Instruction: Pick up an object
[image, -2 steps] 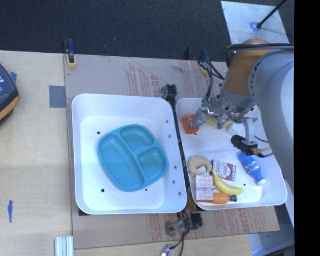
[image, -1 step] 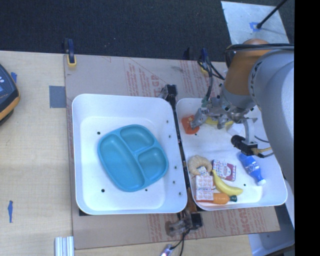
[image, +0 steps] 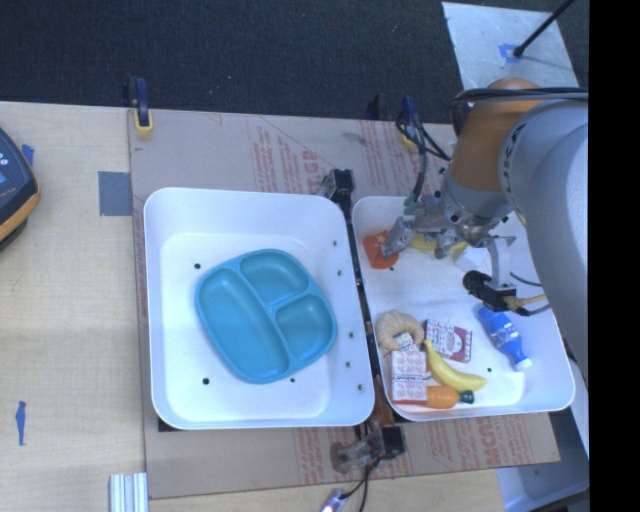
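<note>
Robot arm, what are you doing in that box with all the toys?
The robot arm is reaching into the right bin, trying to pick something up. Its gripper is low at the far end, right beside an orange-red toy. A banana, carrot, blue bottle and small cartons lie nearer. The left bin holds a blue divided plate.

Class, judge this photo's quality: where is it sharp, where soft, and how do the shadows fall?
Camera view: even, soft light; the blue plate is crisp in the left bin; the small items near the banana look soft, their labels unreadable; faint shadows gather under the arm around the gripper.
</note>
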